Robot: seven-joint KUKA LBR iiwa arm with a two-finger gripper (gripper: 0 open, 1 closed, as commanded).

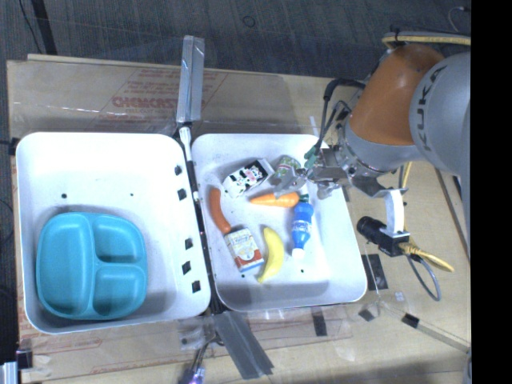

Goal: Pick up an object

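The gripper (298, 181) is low over the right bin (340, 282); whether it grasps anything, I cannot tell. A carrot (274, 200) lies just beneath it, a blue bottle (301, 226) just below that. Leftward sit a black-and-white carton (245, 178), a sausage (219, 210), a small box (245, 248) and a banana (272, 254). A blue tray (92, 266) rests in the far left bin (96, 146).

Gripper (298, 184) fingers lost in clutter over the carrot (274, 201), spread unreadable, small greenish item (287, 166) partly hidden behind it, possibly a can, arm (416, 102) cut off at right edge, carton (245, 247) label too small to read
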